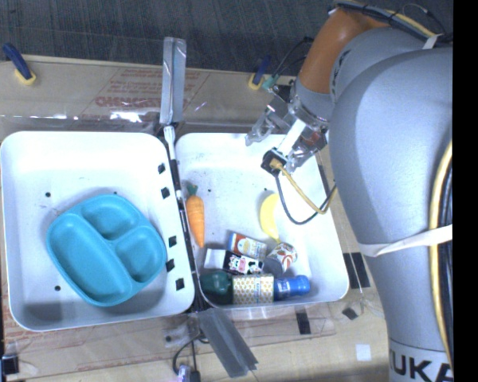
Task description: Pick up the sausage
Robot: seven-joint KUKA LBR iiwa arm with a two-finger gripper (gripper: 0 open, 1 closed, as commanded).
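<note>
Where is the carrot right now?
The carrot lies in the right bin, against its left wall beside the divider, above the cluster of small packages.

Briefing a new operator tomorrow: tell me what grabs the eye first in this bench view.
The huge grey arm with its orange band fills the right side, its pincer above the right bin's far edge. A bright blue three-section plastic tray lies alone in the left white bin. In the right bin, an orange carrot lies beside the divider, with small packages heaped at the near edge.
</note>
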